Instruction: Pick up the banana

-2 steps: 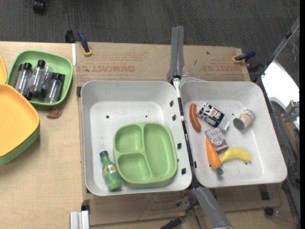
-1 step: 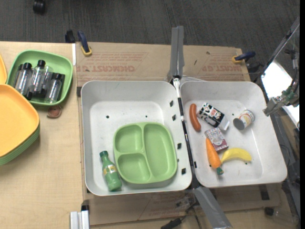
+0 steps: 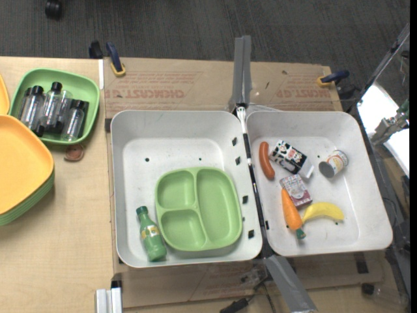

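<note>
Banana [image 3: 322,212] lies in rt bin [image 3: 365,149], touching carrot [image 3: 291,212] (claw state: can't tell).

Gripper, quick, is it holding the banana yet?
Gripper: cannot be told.
Banana: lying loose in the right bin, beside the carrot, nothing gripping it.
</note>
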{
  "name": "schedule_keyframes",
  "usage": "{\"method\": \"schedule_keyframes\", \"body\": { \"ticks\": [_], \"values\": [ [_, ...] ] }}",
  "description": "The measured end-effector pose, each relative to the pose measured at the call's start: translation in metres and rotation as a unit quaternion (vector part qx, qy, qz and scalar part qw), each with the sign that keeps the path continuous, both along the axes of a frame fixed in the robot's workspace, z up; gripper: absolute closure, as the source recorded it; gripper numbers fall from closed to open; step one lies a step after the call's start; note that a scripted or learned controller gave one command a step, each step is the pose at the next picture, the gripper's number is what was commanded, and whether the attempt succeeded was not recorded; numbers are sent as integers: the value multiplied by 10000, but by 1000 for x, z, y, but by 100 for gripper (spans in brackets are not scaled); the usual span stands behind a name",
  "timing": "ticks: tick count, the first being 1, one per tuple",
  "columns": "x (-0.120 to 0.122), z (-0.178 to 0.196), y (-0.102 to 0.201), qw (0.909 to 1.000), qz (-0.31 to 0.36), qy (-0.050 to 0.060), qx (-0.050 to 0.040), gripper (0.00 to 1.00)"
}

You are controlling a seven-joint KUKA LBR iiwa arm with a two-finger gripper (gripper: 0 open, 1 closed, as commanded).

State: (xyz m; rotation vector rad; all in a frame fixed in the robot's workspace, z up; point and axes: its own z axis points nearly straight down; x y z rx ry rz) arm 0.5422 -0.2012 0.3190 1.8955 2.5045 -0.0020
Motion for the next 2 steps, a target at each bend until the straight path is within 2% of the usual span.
{"method": "schedule_keyframes", "body": {
  "ticks": [1, 2],
  "values": [
    [21, 20, -7, 10000, -90, -4, 0, 100],
    [84, 4, 9, 10000, -47, 1, -4, 100]
  ]
}}
